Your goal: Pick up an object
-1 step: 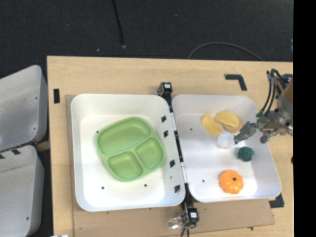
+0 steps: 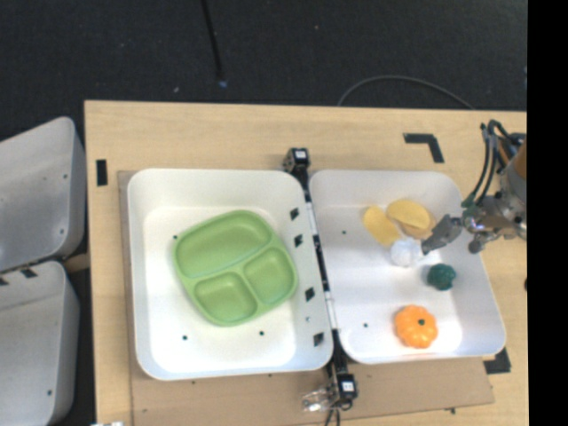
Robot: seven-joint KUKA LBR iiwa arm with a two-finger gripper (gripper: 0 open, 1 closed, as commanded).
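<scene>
The right bin (image 2: 355, 282) holds several small objects: two yellow pieces (image 2: 408, 213) (image 2: 382, 226) lying together, a white lump (image 2: 406, 254), a dark green object (image 2: 441, 277) and an orange pumpkin (image 2: 415, 326) near the front. My gripper (image 2: 457, 240) reaches in from the right over the bin's right side. It is open, with nothing between its fingers. One grey finger (image 2: 439, 236) points toward the white lump and ends just right of it. The dark green object lies just below the gripper.
A green divided plate (image 2: 235, 267) lies in the left bin (image 2: 151, 327). A ridge with black clips (image 2: 312, 264) separates the two bins. Cables (image 2: 488, 162) hang along the arm at the right edge.
</scene>
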